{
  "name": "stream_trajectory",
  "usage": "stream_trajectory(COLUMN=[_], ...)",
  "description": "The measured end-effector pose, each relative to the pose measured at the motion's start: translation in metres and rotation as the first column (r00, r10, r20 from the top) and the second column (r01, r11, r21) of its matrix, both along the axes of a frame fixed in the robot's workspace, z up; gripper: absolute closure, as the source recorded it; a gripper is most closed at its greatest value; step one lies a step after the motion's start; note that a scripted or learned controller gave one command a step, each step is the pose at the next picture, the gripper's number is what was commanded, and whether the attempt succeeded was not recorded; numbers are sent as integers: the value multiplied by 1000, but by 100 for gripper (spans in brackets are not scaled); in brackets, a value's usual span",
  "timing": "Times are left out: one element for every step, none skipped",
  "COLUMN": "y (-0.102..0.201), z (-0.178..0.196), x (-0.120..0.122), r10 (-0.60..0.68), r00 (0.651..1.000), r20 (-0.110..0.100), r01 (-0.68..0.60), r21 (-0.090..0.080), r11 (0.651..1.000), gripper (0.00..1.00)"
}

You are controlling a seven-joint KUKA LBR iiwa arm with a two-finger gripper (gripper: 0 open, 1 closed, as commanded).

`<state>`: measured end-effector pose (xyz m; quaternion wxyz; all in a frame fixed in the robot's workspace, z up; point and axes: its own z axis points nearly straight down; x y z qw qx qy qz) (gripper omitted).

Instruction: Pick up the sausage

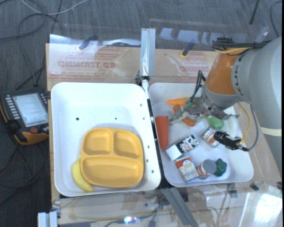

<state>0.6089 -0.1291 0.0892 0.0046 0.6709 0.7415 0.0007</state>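
Yellow tray hides most of banana.

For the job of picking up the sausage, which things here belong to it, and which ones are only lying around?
Belonging to the job:
- sausage, lying at the left wall of the right bin
- gripper, low in that bin

Only lying around:
- yellow tray and banana in the left bin
- carrot
- small cartons
- can
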Motion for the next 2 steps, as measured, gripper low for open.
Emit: stream_trajectory(y=[1,63], z=[7,92], x=[1,36], r10=[1,305], r00=[1000,952], r20=[0,-14], r01=[-1,-305], r21=[2,4], r11=[1000,952], gripper=[100,100])
